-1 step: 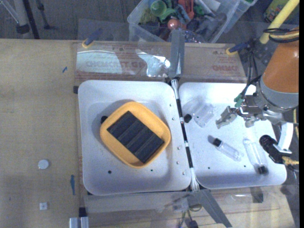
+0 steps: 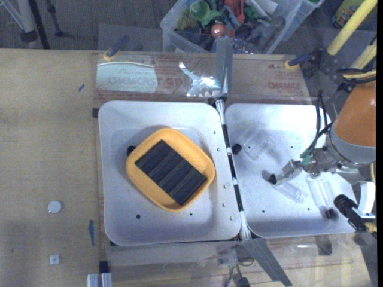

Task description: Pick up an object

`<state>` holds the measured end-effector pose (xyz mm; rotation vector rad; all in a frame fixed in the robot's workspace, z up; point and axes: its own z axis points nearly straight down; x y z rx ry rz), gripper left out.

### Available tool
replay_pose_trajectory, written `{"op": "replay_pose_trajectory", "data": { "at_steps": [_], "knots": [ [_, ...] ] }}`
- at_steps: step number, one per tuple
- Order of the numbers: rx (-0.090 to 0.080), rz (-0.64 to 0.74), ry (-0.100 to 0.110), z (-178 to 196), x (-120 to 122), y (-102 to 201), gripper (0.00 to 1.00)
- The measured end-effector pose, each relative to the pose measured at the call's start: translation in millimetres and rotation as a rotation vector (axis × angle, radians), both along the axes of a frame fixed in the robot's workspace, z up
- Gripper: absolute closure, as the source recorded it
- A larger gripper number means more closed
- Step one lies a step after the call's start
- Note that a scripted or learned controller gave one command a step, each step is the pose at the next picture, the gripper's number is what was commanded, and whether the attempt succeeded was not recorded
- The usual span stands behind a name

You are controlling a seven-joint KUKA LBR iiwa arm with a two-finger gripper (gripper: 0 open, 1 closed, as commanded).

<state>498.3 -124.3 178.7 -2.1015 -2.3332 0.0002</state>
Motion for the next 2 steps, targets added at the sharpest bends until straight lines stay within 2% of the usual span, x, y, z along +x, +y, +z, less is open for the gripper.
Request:
{"op": "replay_pose_trajectory", "data": {
  "at_steps": [1, 2],
  "knots": [
    [-0.002, 0.056, -0.004, 26, -18, -12, 0.00],
    [-0.004, 0.169, -0.011, -91, 27, -38, 0.00]
  ]
}}
